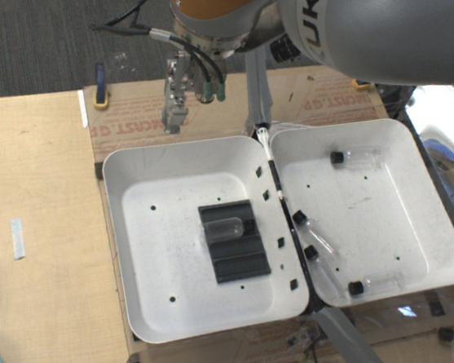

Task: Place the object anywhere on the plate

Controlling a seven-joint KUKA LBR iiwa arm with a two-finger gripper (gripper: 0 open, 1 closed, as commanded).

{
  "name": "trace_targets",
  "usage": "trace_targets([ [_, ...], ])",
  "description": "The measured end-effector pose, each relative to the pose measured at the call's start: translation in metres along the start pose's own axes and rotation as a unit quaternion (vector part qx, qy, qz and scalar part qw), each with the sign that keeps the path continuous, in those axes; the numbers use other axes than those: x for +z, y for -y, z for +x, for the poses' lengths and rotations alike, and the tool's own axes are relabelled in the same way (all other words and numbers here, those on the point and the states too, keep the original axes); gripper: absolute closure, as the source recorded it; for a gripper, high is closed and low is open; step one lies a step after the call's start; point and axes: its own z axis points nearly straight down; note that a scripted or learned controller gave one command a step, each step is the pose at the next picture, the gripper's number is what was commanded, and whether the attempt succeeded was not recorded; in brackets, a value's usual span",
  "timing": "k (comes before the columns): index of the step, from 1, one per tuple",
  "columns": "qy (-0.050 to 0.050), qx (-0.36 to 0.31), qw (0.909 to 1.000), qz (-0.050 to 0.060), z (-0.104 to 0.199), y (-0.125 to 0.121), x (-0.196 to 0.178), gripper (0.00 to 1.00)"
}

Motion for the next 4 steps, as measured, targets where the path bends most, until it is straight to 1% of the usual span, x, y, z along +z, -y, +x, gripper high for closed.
trace_targets([
  [1, -0.001, 0.046, 0.9989, 0.001, -0.02, -0.004, 0.03, 1.0],
  [2, -0.001, -0.031, 0.9995, 0.0, -0.021, -0.004, 0.075, 1.0],
  [3, -0.001, -0.09, 0.996, 0.0, 0.008, -0.001, 0.069, 1.0],
  [4, -0.001, -0.182, 0.9834, 0.0, 0.01, -0.001, 0.101, 1.0],
])
